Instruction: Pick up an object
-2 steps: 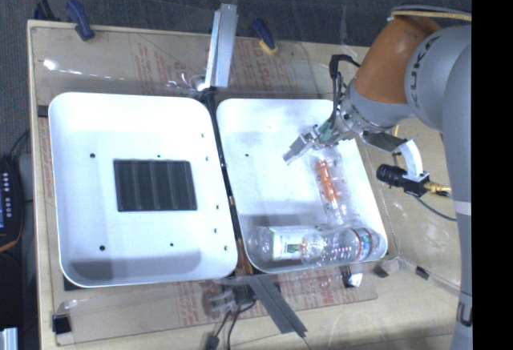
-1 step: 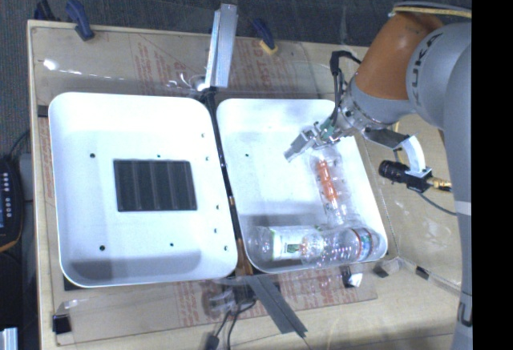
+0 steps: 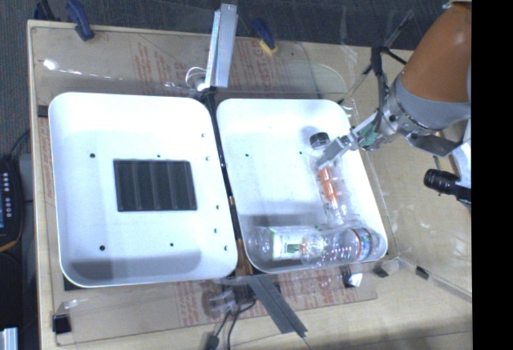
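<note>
Nothing is lifted yet: the gripper (image 3: 321, 145) hovers low in the right bin (image 3: 264, 124), whether spread or closed I cannot tell, with the small clear bottle (image 3: 332, 190) just below it and the large clear bottle (image 3: 313, 245) beyond.

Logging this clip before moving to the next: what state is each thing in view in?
Left bin: holds a dark ribbed tray, lying flat.
Right bin: holds three clear bottles.
Small bottle: on its side, dark cap toward the claw.
Two larger bottles: on their sides along the near wall.
Claw: low by the small bottle's cap.
</note>
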`<state>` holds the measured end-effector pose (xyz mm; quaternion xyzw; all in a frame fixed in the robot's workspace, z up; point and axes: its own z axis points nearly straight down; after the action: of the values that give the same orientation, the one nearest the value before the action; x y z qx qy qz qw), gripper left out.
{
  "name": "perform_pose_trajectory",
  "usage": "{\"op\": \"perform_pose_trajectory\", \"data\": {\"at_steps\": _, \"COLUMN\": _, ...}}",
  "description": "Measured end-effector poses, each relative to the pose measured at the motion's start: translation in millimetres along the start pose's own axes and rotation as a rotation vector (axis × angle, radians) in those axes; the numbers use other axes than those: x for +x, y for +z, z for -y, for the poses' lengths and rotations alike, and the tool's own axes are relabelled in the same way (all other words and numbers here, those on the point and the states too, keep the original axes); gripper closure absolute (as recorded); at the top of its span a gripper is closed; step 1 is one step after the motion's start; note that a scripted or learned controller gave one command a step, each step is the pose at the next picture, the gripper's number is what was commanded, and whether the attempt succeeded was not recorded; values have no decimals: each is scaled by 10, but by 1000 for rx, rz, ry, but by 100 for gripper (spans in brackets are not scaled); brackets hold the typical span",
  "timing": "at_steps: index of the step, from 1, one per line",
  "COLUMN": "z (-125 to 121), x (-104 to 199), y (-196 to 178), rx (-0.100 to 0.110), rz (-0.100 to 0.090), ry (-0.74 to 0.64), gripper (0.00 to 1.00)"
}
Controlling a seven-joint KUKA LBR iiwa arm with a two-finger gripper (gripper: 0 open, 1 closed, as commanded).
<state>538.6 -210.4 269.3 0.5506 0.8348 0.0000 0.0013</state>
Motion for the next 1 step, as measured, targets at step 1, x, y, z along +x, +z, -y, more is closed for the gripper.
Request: {"op": "perform_pose_trajectory", "data": {"at_steps": 1, "z": -8, "x": -3, "y": -100, "rx": 0, "rz": 1, "ry": -3, "gripper": 100}}
